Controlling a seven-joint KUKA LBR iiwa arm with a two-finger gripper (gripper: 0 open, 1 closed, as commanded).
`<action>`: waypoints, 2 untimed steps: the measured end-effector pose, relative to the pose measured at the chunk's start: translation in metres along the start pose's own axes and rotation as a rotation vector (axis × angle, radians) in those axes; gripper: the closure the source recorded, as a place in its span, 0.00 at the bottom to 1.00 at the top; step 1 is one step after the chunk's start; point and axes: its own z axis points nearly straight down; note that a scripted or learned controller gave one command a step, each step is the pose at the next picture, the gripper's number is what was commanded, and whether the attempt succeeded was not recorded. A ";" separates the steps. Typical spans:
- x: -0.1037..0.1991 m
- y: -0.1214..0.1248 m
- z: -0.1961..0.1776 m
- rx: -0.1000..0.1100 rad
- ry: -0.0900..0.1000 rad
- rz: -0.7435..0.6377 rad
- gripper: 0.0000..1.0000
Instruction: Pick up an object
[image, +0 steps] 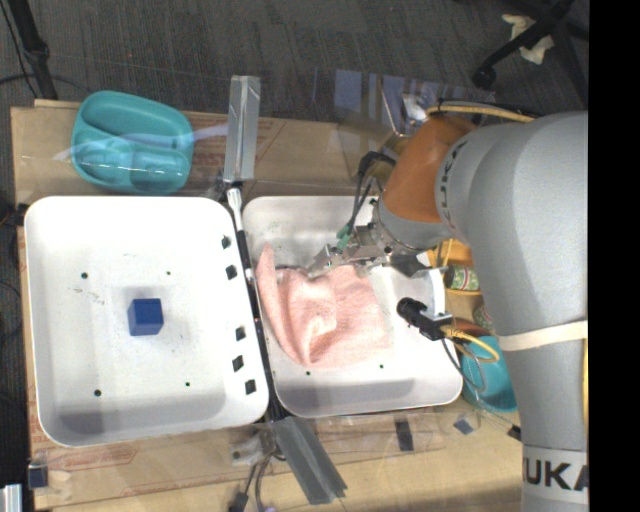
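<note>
Two white bins (60, 300) sit on the worktop; the hand (335, 255) is down at the pink cloth (325, 310), its grip unclear. Next, a clean lift.

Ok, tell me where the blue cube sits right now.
The blue cube lies in the left bin, left of its centre. The pink cloth and the tool are across the divider in the right bin.

A brown bench (120, 125) carries two white bins side by side: the left bin (60, 300) mid-left, the right bin (420, 385) at centre. A turquoise plastic container (130, 140) sits upper left on the bench
</note>
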 end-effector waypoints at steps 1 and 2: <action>0.002 -0.011 0.001 0.003 0.001 -0.136 0.00; 0.002 -0.010 -0.010 0.003 0.001 -0.140 1.00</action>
